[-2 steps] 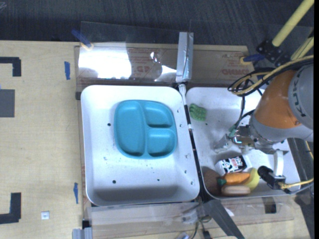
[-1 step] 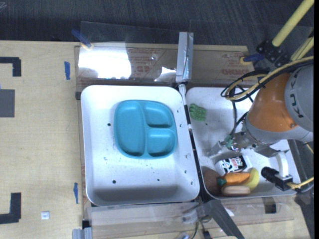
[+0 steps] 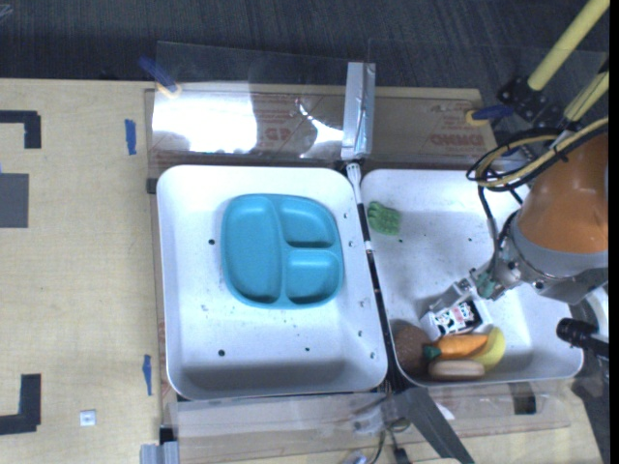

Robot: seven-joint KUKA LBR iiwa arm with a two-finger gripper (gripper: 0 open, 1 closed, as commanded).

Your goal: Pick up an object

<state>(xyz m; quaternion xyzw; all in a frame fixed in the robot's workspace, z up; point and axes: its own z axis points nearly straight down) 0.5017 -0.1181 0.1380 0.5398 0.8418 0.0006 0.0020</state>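
Two white bins are seen side by side on the bench. In the left bin (image 3: 184, 288) a blue tray (image 3: 282, 249) with three parts is laid flat, and nothing else is in there with it. In the right bin (image 3: 435, 211) a small green thing (image 3: 384, 218) is left alone near the top corner, well apart from the rest. Down at the bottom of that bin a little pile is found: a brown lump (image 3: 410, 341), an orange carrot toy (image 3: 459, 347), a yellow banana toy (image 3: 493, 348), a pinkish stick-shaped toy (image 3: 455, 368) and a small black and white box (image 3: 456, 314) (the box is right under the arm's tip).

The gripper (image 3: 482, 288) is lowered into the right bin, just above that box and very close to it. How the tool is set, released or clenched, cannot be told, because the tip is small and blurry here.

Nothing is seen lifted off the bin floor. So the task is judged to be not done yet: a thing must be grabbed and then raised up
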